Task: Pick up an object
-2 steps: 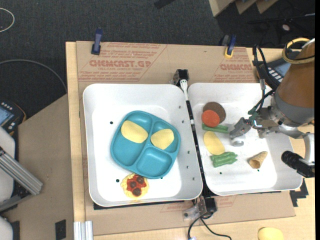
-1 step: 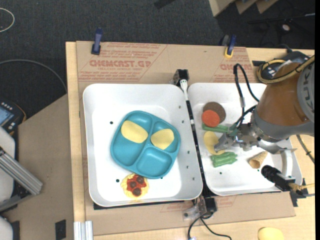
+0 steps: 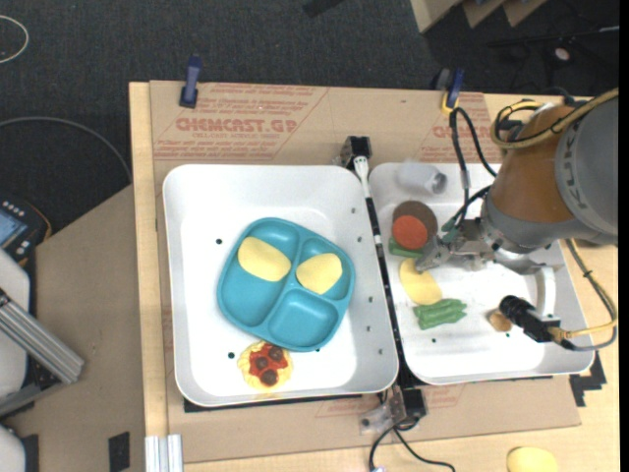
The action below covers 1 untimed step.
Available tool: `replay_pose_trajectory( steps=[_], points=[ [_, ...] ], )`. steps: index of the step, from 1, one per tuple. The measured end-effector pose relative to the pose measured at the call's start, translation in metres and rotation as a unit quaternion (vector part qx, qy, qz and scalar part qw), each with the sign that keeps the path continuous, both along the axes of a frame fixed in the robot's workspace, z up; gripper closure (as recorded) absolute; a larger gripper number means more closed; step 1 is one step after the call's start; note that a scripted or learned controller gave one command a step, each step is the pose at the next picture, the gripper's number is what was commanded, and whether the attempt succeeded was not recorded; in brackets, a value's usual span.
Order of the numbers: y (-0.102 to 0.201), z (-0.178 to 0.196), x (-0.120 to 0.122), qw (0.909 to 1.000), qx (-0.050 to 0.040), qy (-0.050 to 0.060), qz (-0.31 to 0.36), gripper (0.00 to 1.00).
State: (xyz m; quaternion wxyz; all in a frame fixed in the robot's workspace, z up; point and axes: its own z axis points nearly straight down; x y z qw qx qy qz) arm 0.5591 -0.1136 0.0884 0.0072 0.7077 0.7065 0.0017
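Camera view, looking down at a slant. Cardboard-covered table [image 3: 295, 116] with two white bins side by side: left bin [image 3: 192, 264], right bin [image 3: 491, 360]. Two blue clamps on the table's far edge, one [image 3: 190, 79] above the left bin's far corner, the other [image 3: 452, 85] above the right bin.

In the left bin: blue divided plate [image 3: 285, 313] at mid-bin, carrying two yellow pieces, one [image 3: 263, 259] in the far-left compartment, the other [image 3: 319, 271] in the far-right one. Toy pizza slice [image 3: 264, 364], yellow with red spots, by the bin's near edge, just beside the plate's near rim.

In the right bin: pale grey thing [image 3: 423, 177] at the far-left corner, too blurred to name. Brown bowl [image 3: 414, 207] close to the bin's left edge, with a red ball [image 3: 411, 230] inside it. Nearer along the same edge, yellow piece [image 3: 421, 287], then green piece [image 3: 439, 313] just beside it. Small tan thing [image 3: 498, 318] toward the near edge, apart from the green piece.

Arm [image 3: 536, 180], grey with an orange band, reaching in from the table's right edge over the right bin. End effector [image 3: 430, 260] low between the brown bowl and the yellow piece, just beside both. Released or clenched: cannot tell. Nothing visibly grasped.
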Motion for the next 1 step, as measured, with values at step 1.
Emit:
replay_pose_trajectory(
  steps=[1],
  points=[
    [0.0032,0.0178,-0.0505,1.0,0.0047,0.008,0.0,0.0]
  ],
)
